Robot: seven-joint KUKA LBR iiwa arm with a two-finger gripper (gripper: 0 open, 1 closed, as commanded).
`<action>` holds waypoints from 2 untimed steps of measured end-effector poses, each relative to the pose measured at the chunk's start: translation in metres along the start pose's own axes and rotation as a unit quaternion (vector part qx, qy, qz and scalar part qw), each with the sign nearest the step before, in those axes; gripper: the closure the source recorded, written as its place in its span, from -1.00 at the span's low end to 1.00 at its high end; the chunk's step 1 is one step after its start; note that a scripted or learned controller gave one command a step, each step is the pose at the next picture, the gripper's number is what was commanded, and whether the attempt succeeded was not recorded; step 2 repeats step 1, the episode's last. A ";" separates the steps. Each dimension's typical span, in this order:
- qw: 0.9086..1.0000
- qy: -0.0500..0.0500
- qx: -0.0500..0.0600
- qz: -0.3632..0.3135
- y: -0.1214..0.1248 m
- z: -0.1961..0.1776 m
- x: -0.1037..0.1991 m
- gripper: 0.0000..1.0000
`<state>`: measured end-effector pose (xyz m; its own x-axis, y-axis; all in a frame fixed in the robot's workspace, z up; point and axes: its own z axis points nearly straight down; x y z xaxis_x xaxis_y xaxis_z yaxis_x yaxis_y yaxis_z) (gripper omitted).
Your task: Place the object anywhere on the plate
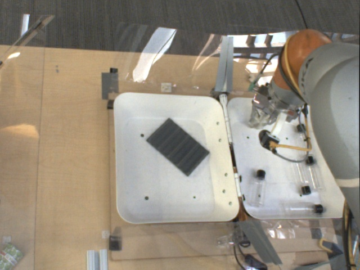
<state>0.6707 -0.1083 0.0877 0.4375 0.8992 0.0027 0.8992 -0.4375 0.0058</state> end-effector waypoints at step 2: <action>0.999 0.000 0.000 0.039 -0.010 0.000 0.022 1.00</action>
